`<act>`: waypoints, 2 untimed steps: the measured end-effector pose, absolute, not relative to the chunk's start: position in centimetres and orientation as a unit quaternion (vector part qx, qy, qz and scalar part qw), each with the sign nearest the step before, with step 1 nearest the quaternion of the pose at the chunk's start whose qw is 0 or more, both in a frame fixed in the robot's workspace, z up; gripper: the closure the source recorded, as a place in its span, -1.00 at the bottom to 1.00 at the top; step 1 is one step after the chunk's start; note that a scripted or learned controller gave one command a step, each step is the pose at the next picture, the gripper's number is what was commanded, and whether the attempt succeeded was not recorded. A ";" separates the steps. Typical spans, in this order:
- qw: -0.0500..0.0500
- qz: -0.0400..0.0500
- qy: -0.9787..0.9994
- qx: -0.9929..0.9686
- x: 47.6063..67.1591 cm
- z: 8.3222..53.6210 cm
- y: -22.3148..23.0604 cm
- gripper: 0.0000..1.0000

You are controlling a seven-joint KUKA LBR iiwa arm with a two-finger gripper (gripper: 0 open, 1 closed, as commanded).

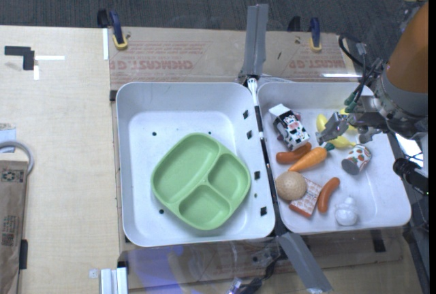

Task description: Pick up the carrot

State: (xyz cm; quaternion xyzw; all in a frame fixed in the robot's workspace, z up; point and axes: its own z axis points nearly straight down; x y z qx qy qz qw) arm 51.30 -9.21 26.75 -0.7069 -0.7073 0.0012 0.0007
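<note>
- A light wooden bench (54,150) holds two white bins side by side, with dark floor behind it.
- Nearest in the right bin (381,218) sit a small white thing (346,211), a red sausage (328,194), a round tan ball (291,185) and a red and white block (308,197).
- The left bin (136,116) holds a green tray (200,181) with three parts.
- The carrot (309,159) lies near the middle of the right bin, tilted, just beside another red sausage (291,154).
- A grey cup (357,158) lies to its right.
- A bit further back are a black and white cow toy (289,126) and a yellow banana (332,133).
- The gripper (335,128) hangs over the banana, above and right of the carrot. Its fingers look a little apart, with nothing between them.
- Cardboard (184,58) lies behind the bins.
</note>
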 end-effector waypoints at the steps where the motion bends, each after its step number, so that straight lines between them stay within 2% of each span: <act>1: 0.001 0.001 -0.730 -0.683 54.1 14.8 -10.4 -1.00; 2: 0.002 0.001 -0.786 -0.618 53.2 9.1 -13.2 -1.00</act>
